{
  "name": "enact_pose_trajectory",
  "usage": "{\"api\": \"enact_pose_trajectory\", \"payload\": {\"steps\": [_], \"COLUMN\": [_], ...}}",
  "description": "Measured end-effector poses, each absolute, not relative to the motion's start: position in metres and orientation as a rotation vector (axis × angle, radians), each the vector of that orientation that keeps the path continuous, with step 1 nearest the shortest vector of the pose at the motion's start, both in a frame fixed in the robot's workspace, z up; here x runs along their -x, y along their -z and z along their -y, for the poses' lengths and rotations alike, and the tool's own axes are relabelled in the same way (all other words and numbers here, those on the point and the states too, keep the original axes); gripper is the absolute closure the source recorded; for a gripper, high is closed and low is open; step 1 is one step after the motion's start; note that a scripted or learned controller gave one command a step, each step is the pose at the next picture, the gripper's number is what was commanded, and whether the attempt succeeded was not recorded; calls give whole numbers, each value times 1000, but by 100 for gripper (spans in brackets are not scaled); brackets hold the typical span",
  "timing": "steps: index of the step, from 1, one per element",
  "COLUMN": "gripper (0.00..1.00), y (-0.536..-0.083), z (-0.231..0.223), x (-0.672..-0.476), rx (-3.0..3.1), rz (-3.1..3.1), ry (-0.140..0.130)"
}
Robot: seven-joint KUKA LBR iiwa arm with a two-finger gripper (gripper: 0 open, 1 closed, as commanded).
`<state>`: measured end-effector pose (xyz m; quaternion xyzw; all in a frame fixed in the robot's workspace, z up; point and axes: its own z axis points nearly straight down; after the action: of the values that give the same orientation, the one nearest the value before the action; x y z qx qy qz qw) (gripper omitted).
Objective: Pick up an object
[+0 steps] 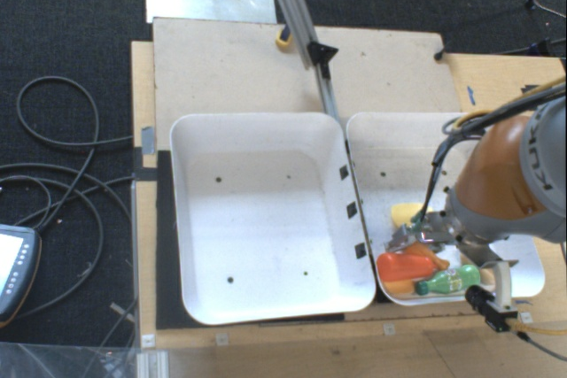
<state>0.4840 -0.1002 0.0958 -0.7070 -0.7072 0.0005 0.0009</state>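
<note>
Grey arm with orange band (500, 177) reaches into right white plastic bin (381, 146) from the right. Gripper (409, 236) sits low over the object pile; jaws state cannot tell. Red-orange plastic item (403, 266), green plastic bottle (452, 280) and pale yellow object (406, 213) cluster at the bin's near edge. Left white bin (257, 217) on wooden desk (230, 66).

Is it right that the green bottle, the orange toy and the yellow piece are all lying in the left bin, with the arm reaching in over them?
Not quite: the camera view shows the green bottle, the orange toy and the yellow piece lying in the right bin, not the left bin. The arm does reach in over them.
</note>
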Motion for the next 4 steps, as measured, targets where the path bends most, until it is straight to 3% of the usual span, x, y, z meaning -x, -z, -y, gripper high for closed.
{"api": "enact_pose_trajectory", "payload": {"steps": [1, 3, 4], "gripper": [100, 100, 100], "y": [-109, -215, -202], "z": [100, 99, 99], "x": [-485, -495, -496], "rx": [2223, 2220, 2218], "rz": [2222, 2232, 2225], "ry": [3, 6, 0]}}
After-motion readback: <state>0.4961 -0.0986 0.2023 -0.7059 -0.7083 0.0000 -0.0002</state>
